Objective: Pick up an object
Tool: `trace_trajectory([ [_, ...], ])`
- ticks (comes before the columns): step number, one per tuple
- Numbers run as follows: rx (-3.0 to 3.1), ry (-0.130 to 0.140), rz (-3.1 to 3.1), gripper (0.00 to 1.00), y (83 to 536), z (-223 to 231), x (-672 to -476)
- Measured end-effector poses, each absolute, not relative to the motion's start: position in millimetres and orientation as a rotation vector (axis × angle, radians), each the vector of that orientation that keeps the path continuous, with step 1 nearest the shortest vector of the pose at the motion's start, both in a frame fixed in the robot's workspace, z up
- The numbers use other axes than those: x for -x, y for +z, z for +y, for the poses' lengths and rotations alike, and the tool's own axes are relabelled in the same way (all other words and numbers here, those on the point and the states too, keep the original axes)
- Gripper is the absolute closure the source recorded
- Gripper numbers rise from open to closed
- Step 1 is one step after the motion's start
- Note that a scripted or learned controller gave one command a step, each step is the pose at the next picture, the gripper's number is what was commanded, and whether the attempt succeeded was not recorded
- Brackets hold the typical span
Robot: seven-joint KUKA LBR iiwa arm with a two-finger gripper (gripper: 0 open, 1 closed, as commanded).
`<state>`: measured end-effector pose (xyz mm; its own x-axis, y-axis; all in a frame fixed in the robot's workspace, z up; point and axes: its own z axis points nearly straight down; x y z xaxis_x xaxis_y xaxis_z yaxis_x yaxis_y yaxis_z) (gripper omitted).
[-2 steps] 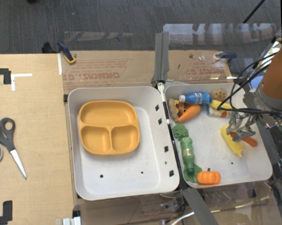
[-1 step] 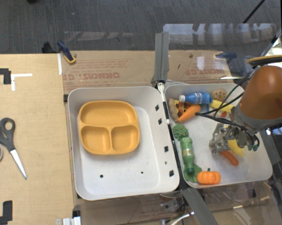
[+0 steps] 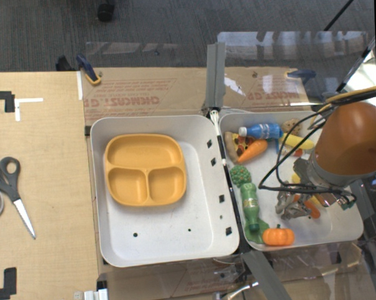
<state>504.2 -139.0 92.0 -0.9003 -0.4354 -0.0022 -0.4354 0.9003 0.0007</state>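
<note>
- The right bin (image 3: 350, 229) holds the toys; the arm (image 3: 352, 139) hangs low over it.
- The pincer (image 3: 294, 208) sits just right of the green bottle (image 3: 251, 205); its state cannot be told.
- A clean grasp likely means centring on one toy, clear of neighbours.

Toy carrot (image 3: 251, 151), green bottle (image 3: 250, 204), small orange pumpkin (image 3: 278, 236) and blue bottle (image 3: 262, 131) lie in the right bin (image 3: 350, 230)
</note>
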Motion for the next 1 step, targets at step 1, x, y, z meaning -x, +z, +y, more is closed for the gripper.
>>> trace_trajectory([
  [1, 1.287, -0.002, 2.861, 1.00, 93.0, -220.0, -492.8],
])
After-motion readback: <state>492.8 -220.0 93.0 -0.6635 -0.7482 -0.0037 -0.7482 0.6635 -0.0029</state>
